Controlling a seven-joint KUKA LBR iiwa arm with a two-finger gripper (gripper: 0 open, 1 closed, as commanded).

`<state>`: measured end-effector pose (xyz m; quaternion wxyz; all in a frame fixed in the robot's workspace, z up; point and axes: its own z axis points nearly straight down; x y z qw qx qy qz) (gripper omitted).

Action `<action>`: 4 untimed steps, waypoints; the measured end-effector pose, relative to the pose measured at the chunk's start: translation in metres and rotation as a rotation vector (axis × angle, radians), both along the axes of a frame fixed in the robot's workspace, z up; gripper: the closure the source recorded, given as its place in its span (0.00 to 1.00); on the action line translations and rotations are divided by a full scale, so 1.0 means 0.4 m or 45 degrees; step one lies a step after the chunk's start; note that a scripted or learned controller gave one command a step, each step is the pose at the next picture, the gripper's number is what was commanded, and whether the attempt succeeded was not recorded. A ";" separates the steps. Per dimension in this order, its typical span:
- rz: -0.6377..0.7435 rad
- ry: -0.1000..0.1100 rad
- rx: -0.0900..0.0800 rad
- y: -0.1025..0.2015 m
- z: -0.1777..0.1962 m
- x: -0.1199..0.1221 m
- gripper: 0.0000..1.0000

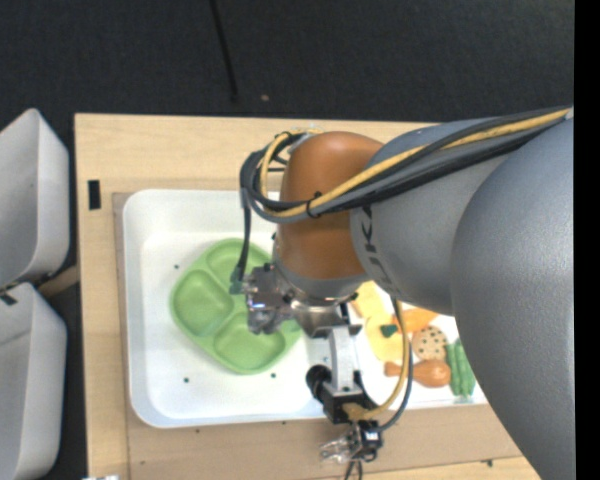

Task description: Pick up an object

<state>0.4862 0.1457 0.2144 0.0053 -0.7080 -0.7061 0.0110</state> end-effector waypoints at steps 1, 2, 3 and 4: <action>0.016 -0.030 0.011 0.198 0.210 0.011 1.00; 0.009 -0.053 0.021 0.183 0.776 0.011 1.00; -0.006 -0.028 0.007 -0.032 0.680 0.010 1.00; -0.008 -0.019 0.005 -0.226 0.438 0.008 1.00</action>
